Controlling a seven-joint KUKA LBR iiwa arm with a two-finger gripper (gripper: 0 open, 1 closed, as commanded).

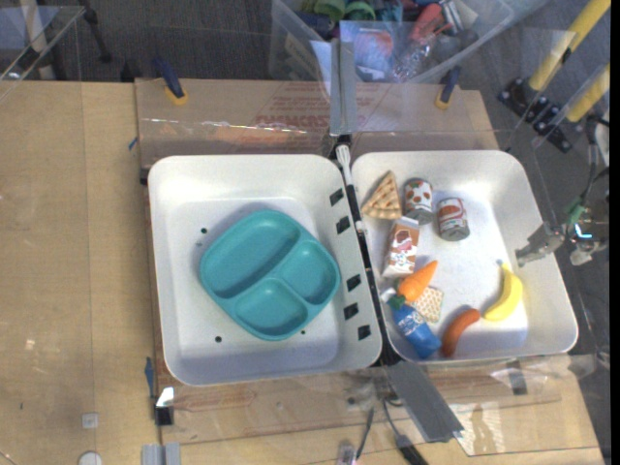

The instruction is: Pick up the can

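Two small cans with red-and-white labels lie in the right bin (542,332) near its back. One can (418,199) sits beside a wedge of toy sandwich (384,198). The other can (452,218) lies just to its right and a little nearer. My gripper (535,250) hangs over the bin's right rim, well to the right of both cans and above the banana (505,295). It is small and partly cut off at the frame's edge. Nothing shows in its grasp.
The right bin also holds a small carton (403,247), a carrot (418,280), a cracker (427,304), a blue bottle (415,329) and an orange-red sausage (459,327). A teal divided plate (268,273) lies in the left bin (184,347). A clear tub of toys (387,13) stands behind.
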